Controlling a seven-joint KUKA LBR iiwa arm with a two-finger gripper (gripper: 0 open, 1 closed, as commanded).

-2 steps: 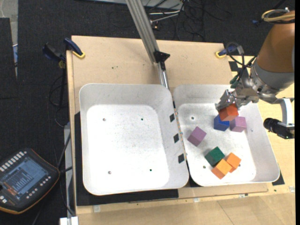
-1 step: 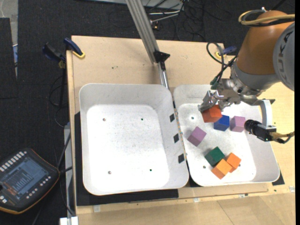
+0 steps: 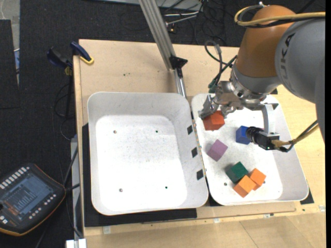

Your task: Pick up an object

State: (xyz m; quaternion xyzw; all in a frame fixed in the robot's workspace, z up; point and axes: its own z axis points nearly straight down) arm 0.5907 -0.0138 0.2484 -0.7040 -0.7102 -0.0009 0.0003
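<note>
A red block lies in the right bin, near its back left corner. My gripper hangs directly over the block and covers its top edge; whether it touches the block is hidden. Further toward the front of the same bin lie a blue block, a purple block, a green block and two orange blocks side by side.
The left bin stands against the right one. A slanted metal rod comes down to the gap between the bins at the back. A blue and yellow clamp sits at the bench's back left corner.
</note>
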